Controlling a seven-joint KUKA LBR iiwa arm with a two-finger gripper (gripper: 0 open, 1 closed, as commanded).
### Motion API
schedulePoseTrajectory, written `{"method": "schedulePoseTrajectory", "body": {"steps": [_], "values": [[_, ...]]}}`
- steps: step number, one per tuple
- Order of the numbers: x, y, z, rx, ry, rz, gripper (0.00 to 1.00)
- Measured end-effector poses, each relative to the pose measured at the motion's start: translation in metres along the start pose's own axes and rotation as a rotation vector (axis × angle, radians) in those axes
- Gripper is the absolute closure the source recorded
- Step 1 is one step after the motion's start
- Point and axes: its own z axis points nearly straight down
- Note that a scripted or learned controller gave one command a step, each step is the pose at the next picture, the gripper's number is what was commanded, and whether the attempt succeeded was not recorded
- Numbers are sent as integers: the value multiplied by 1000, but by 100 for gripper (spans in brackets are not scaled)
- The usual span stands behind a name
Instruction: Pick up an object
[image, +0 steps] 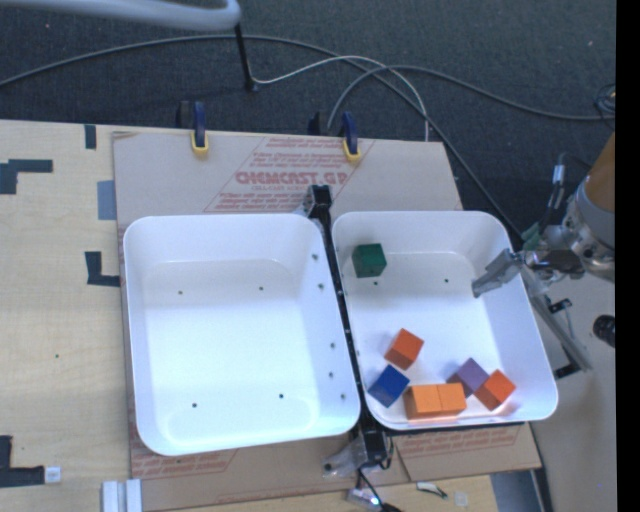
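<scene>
Poised at the right bin's (520, 330) outer wall, the robot's hand (500, 270) hangs just over the rim, a grey finger (492, 277) angling down toward the white floor; whether it is released or clenched cannot be told from this slant, and nothing is seen in its grip. Behind it, the grey arm (590, 235) reaches in from beyond that same wall, cables trailing off its wrist.

Every candidate for the pick lies inside the right bin. A green cube (369, 260) sits alone near the bin's far wall, close to the divider it shares with the left bin (160, 340), well apart from the hand. The rest cluster toward the bin's near wall: an orange cube (404, 348), a blue cube (388, 385) just beside it, an orange block (435, 400) lying flat along the near wall, and a purple cube (467, 376) touching a second orange cube (495, 389) in the near corner below the hand. That crowding looks like the product of pieces tumbling loose rather than being set down with care.

Both bins rest on a cardboard sheet (285, 175) clipped by two blue-and-yellow clamps (199, 130) beyond the right bin's far wall, likely to keep everything from sliding on the table (50, 300). No object is lifted yet, and the lone green cube appears the cleanest target.
</scene>
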Motion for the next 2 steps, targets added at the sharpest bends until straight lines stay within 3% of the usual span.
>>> {"method": "schedulePoseTrajectory", "body": {"steps": [1, 2], "values": [[0, 1, -2, -5, -1, -1, 0], [7, 7, 56, 0, 0, -1, 0]]}}
